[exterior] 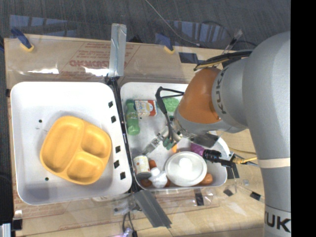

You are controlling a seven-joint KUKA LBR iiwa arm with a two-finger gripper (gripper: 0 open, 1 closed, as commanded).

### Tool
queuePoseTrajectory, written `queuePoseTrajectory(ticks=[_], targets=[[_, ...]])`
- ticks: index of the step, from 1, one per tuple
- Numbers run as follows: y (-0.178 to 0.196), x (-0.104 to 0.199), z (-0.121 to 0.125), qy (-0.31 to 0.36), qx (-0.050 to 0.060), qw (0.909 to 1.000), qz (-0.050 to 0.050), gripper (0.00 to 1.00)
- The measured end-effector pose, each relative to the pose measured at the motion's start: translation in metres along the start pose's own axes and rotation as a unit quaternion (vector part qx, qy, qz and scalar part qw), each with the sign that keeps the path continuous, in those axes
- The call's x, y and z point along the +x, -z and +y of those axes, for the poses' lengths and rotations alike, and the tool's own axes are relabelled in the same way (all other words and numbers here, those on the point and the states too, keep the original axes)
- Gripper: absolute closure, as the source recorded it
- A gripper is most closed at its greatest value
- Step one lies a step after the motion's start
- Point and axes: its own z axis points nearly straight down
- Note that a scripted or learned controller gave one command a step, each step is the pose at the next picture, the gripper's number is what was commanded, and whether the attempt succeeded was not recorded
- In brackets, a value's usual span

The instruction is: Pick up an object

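Note:
My gripper (160,141) is low in the middle of the right bin (146,88), below the arm's orange band. It hangs among small items, just above and left of a white bowl (186,168). A green bottle (132,120) lies to its upper left, and beside that lies a small red-and-white packet (145,107). A small labelled jar (141,166) and a white lump (159,178) lie near the bin's front wall. A small orange piece sits right by the gripper, and I cannot tell whether it is gripped.
A yellow divided plate (75,149) lies in the left bin (29,98). A green item (172,104) and a purple one (197,147) are partly hidden by the arm. An orange-red item (208,178) sits beside the bowl. A black cable (160,98) loops over the right bin.

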Motion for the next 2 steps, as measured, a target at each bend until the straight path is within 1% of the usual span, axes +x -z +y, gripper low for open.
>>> queuePoseTrajectory(ticks=[1,2], targets=[[-0.004,-0.065,0.074,0.007,0.021,0.9996,0.016,0.00],[0.001,-0.047,0.014,-0.066,0.000,0.9978,-0.001,0.00]])
